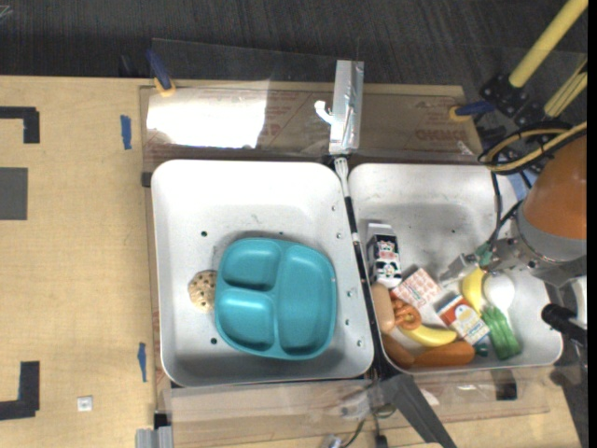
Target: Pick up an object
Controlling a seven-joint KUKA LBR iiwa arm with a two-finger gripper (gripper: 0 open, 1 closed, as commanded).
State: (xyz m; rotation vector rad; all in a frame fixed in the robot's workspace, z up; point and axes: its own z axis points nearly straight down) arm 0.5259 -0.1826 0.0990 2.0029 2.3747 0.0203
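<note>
Counting the right bin (420, 194), we find two bananas (431, 335), one carton (383, 256), one hot dog (384, 312) and one green vegetable (502, 334). One teal divided plate (276, 296) and one cookie (201, 288) lie in the left bin (242, 194). Our gripper (485, 264) hovers over the toys, grip unclear. Plywood bench (75, 250).

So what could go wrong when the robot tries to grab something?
The toys are heaped in one corner of the right bin: the banana, hot dog and small cartons touch or overlap, so the gripper might snag two or nudge one away. The cookie in the left bin sits tight against the teal divided plate, leaving little room.
</note>
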